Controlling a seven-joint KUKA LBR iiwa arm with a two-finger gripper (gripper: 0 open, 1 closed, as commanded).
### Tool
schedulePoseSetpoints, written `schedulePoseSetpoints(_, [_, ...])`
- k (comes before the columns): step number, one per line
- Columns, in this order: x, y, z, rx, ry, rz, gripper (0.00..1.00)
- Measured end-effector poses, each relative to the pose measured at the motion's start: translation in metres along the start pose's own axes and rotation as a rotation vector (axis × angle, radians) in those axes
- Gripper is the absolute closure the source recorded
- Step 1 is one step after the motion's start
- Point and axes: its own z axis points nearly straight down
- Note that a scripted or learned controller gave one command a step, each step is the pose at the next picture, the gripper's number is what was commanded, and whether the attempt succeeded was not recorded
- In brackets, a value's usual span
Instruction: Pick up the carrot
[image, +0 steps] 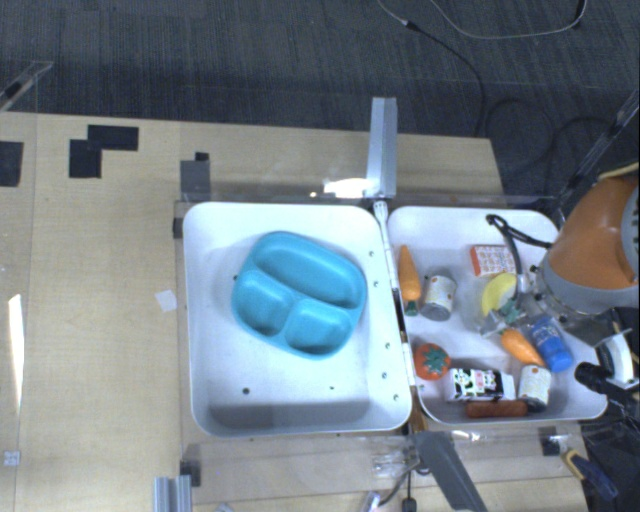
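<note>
An orange carrot (408, 272) with a green end lies lengthwise against the left wall of the right bin (445, 228). A second orange, carrot-like piece (522, 346) lies toward the right of that bin. My gripper (508, 316) hangs low over the bin just above this second piece, between it and a yellow item (497, 292). The arm's orange band (598, 240) covers the bin's right rim. The gripper stands well to the right of the carrot by the wall.
Packed around the gripper are a blue bottle (551, 347), a white cylinder (536, 385), a black-and-white carton (475, 382), a brown sausage (495, 408), a red tomato (432, 361), a grey can (437, 296) and a red-white box (492, 260). A blue divided tray (298, 292) lies in the left bin (215, 330).
</note>
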Motion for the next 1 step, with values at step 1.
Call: schedulePoseSetpoints(1, [0.0333, -0.0167, -0.0943, 0.003, 0.001, -0.037, 1.00])
